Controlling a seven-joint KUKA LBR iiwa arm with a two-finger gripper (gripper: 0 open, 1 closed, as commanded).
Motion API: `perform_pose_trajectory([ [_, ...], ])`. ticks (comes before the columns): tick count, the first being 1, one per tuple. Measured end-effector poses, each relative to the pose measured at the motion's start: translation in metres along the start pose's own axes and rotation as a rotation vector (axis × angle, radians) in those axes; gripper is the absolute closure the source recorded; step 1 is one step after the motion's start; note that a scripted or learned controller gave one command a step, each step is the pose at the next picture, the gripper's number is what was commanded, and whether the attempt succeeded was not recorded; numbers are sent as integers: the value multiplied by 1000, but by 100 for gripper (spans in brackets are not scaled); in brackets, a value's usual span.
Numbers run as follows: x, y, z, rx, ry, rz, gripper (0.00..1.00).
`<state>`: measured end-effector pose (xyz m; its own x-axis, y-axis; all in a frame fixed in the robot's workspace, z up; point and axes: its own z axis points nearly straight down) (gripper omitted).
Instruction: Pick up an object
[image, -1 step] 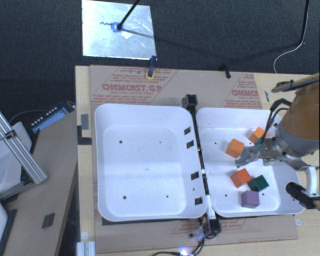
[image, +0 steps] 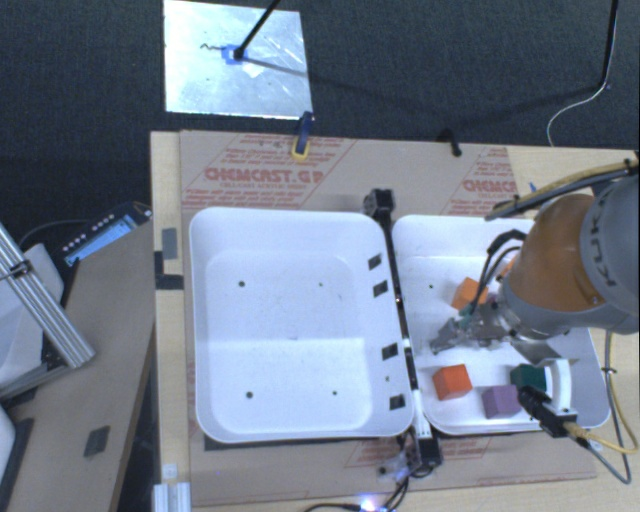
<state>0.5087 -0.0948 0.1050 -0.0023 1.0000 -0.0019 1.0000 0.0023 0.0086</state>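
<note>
You have two white bins side by side on a brown board printed with red lettering; the left bin (image: 290, 320) lies bare, and dark carpet surrounds the bench. In the right bin (image: 430, 250) the gripper (image: 447, 338) hangs low, above an orange cube (image: 452, 381); a purple block (image: 500, 401) and a green block (image: 530, 378) lie nearby; another orange piece (image: 466, 293) sits behind. You cannot tell whether the claw is apart or together.

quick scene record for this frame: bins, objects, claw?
left bin: white, shallow
right bin: white, holds the objects
orange cube: right bin, near front
purple block: right of the orange cube
green block: right of the purple block
orange piece: farther back, partly under the arm
claw: low over the right bin, above the orange cube
</note>
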Motion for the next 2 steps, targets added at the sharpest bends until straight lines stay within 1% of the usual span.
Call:
perform_pose_trajectory([
  [1,-28,-23,21,9,2,4,0],
  [2,-71,94,19,-5,-4,-4,0],
])
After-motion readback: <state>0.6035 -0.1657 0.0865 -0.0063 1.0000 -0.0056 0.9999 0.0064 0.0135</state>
